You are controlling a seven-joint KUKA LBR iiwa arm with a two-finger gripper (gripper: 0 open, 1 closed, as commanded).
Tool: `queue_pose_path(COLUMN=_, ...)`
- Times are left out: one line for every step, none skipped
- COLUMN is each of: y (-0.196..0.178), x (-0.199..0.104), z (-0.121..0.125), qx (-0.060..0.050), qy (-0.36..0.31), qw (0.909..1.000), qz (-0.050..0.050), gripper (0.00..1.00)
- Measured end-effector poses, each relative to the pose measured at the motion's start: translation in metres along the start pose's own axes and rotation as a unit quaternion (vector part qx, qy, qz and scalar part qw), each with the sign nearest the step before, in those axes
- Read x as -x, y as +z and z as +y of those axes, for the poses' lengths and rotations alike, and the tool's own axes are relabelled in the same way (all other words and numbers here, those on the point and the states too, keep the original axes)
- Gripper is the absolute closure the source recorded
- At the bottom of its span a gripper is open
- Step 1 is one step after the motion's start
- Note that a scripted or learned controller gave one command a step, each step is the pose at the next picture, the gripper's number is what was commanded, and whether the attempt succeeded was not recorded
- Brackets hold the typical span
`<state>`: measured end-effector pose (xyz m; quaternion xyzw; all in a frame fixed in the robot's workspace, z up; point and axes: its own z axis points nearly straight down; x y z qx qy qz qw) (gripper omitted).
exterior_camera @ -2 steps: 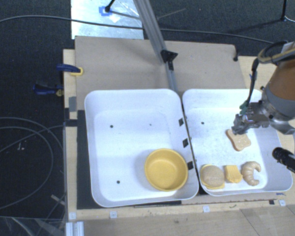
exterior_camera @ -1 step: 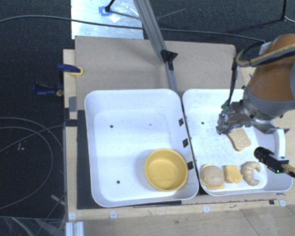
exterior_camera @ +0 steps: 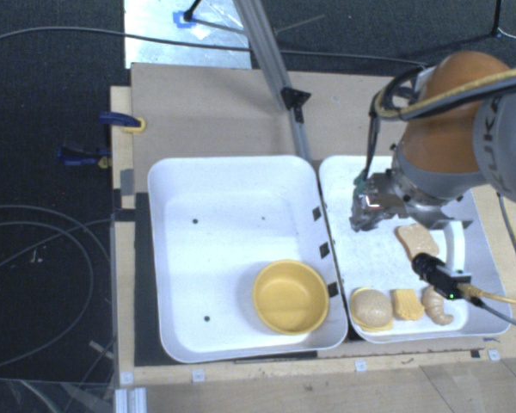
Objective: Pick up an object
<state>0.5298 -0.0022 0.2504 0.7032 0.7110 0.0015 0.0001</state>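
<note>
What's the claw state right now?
Claw: cannot be told; it hangs over the right bin, away from the food items.

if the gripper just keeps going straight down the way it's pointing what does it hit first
Probably the bare white floor of the right bin. The gripper points down over its upper left part, apart from the bread-like pieces along the near edge. Depth is hard to judge from this slant.
</note>
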Motion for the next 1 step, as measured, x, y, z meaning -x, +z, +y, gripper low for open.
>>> queue_pose_path(y=-0.0016, x=-0.0586, z=0.0011, qx=0.0, qy=0.0, qw=1.0, qz=0.0, gripper=1.0)
